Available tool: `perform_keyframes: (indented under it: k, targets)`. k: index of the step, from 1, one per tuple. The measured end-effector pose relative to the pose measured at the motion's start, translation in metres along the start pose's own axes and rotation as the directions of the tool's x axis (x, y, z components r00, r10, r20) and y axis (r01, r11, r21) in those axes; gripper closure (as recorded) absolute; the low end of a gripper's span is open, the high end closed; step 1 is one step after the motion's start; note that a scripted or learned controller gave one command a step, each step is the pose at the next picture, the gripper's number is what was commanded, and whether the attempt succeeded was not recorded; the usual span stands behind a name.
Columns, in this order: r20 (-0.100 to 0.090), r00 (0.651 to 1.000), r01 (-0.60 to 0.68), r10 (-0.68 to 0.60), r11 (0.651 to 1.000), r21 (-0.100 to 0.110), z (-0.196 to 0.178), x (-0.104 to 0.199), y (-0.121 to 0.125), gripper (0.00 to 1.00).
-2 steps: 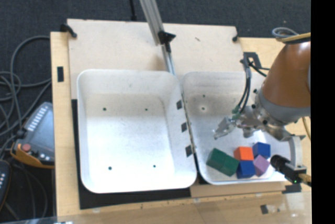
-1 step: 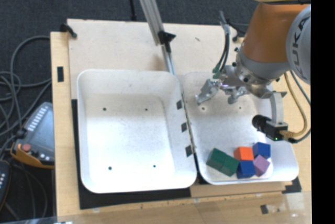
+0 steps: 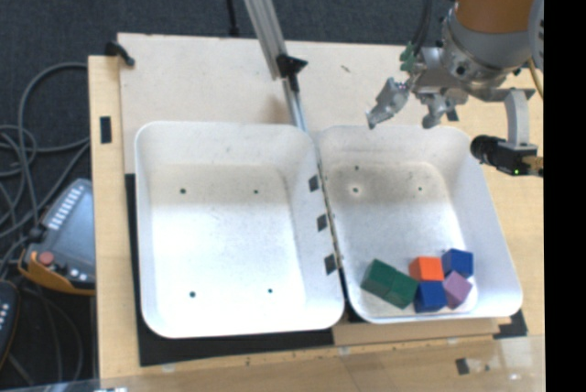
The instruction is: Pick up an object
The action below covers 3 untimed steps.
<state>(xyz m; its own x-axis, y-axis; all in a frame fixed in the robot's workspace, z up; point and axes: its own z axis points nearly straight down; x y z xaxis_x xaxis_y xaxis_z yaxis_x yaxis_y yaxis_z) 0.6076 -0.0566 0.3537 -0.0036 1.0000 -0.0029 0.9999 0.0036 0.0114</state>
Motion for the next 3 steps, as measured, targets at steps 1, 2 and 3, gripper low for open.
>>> perform_keyframes:
  k: [1, 2, 3]
  targets:
    - [0.002, 1.0, 0.007, -0.007, 1.0, 0.008, -0.007, -0.001, -0.002, 1.0]
    - [-0.004, 1.0, 0.002, -0.002, 1.0, 0.019, 0.08, 0.061, -0.026, 1.0]
    - [-0.003, 1.0, -0.002, 0.003, 1.0, 0.01, 0.075, 0.058, -0.024, 0.0]
